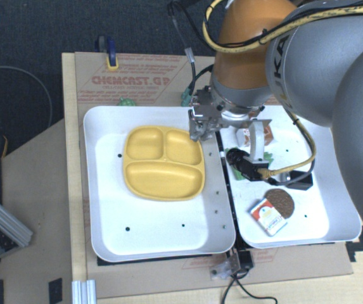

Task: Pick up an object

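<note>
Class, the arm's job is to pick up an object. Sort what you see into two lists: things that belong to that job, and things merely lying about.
Belonging to the job:
gripper
yellow divided plate in the left bin
brown disc and red-and-white packet in the right bin

Just lying about:
cardboard sheet under the bins
blue-and-yellow clamp

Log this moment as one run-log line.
gripper: over yellow plate's right rim, left bin | held: nothing seen | right bin: brown disc, small box

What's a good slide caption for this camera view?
KUKA arm's gripper hovers at the yellow divided plate's edge in the left bin; small items lie in the right bin.
</note>
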`<state>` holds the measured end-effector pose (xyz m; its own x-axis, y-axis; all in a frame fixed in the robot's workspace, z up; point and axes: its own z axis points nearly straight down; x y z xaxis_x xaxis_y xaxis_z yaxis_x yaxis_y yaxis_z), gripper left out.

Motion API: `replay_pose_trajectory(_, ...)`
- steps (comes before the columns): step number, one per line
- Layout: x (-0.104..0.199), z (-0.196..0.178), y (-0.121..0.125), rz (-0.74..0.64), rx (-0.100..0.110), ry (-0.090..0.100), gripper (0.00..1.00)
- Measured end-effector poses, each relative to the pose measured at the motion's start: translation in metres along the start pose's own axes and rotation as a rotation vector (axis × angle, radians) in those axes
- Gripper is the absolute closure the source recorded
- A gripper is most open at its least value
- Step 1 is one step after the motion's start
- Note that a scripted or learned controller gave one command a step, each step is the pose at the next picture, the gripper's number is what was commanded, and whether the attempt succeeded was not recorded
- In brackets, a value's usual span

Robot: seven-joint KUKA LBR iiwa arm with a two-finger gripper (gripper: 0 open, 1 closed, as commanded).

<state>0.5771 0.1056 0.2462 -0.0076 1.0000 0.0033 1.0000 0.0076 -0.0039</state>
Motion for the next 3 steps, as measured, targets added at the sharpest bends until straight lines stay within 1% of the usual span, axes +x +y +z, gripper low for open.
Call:
replay_pose_trajectory(1,-0.001,-0.084,-0.03,0.005,-0.013,-0.001,1.0)
replay_pose_trajectory(2,-0.001,-0.089,-0.029,0.006,-0.007,-0.003,1.0)
replay_pose_trajectory(3,-0.001,-0.099,-0.029,0.006,-0.01,-0.003,1.0)
